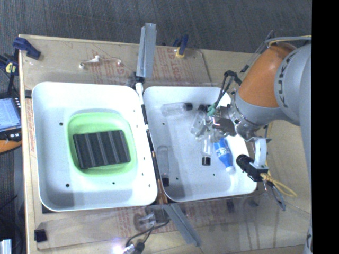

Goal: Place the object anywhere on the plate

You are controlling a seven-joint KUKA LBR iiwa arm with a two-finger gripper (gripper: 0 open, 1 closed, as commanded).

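A green plate (pixel 96 120) lies in the left bin (pixel 47 142), with a dark grey ridged block (pixel 100 147) resting on its middle. My gripper (pixel 203 125) is low in the right bin (pixel 180 192), near its centre right. Just below the gripper lie a blue and white tube (pixel 224 154) and a small clear vial with a black cap (pixel 206 155). A clear vial with a dark cap (pixel 175 108) lies to the gripper's upper left. I see nothing held in the gripper.
Another clear tube (pixel 162 160) lies along the right bin's left wall, its black cap (pixel 166 182) toward the front. A small dark item (pixel 203 108) sits near the back of the bin. Clamps and a metal bar (pixel 146 49) stand behind the bins.
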